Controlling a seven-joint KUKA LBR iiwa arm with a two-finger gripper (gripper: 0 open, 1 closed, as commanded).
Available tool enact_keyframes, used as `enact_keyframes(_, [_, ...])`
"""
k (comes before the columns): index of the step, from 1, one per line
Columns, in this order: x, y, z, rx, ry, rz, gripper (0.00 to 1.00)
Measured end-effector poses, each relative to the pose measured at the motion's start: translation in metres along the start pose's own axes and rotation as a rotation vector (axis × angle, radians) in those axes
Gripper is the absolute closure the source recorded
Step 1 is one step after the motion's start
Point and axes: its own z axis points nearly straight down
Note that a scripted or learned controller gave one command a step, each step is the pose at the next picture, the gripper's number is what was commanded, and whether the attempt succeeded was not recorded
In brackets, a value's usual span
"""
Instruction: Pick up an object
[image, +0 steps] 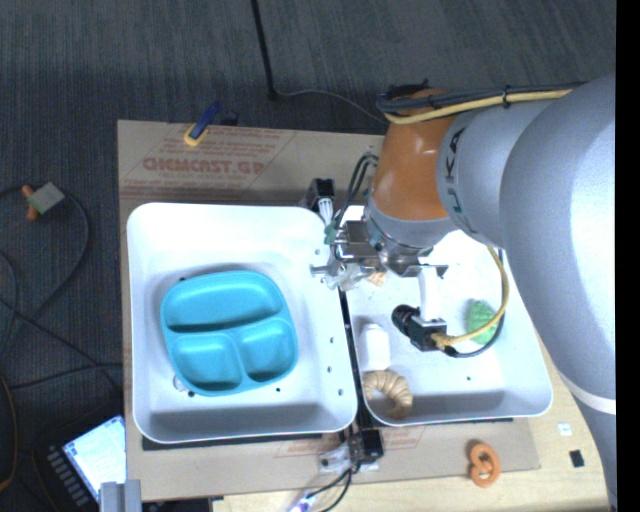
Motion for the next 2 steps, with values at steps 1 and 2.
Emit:
enact_keyframes(1, [0.013, -0.07, -0.021, 0.001, -0.001, 0.002, 1.0])
enact_keyframes(2, [0.044, 0.026, 0.0, 0.0, -0.001, 0.001, 1.0])
